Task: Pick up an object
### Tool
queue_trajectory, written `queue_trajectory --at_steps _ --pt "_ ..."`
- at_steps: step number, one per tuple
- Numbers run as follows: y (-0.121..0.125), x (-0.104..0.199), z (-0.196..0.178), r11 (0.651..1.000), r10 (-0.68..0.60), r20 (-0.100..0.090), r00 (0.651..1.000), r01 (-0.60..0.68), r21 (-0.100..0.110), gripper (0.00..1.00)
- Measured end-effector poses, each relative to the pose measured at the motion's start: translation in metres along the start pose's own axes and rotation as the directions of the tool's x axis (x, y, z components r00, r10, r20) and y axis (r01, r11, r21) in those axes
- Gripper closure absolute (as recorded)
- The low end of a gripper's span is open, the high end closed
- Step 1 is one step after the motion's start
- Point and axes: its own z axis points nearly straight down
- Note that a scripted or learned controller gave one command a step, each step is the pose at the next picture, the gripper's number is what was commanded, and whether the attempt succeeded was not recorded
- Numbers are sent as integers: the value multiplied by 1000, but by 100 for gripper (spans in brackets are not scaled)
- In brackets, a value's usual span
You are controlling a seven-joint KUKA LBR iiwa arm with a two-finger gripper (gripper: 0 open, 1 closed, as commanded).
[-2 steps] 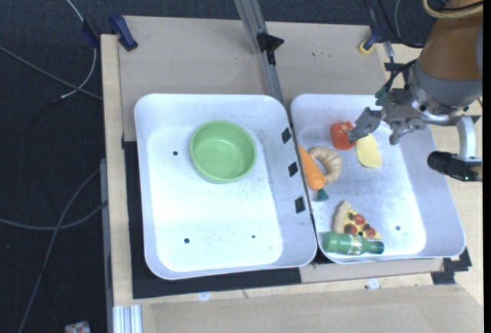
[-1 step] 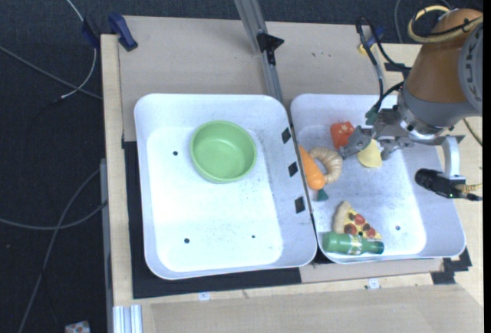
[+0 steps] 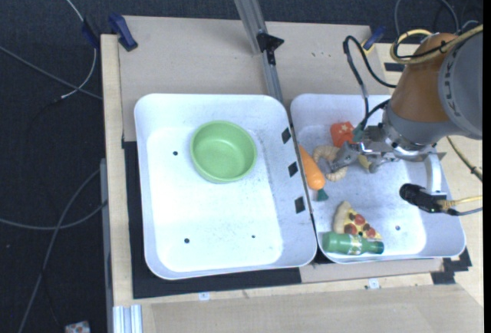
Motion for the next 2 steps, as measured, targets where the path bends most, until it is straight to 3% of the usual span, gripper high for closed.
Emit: queue_trajectory --at_steps 1,2 --pt "3 1 -18 1000 0 0 1000 0 -11 100" --pt "5 1 -84 1000 -2 7 1000 2 -24 100"
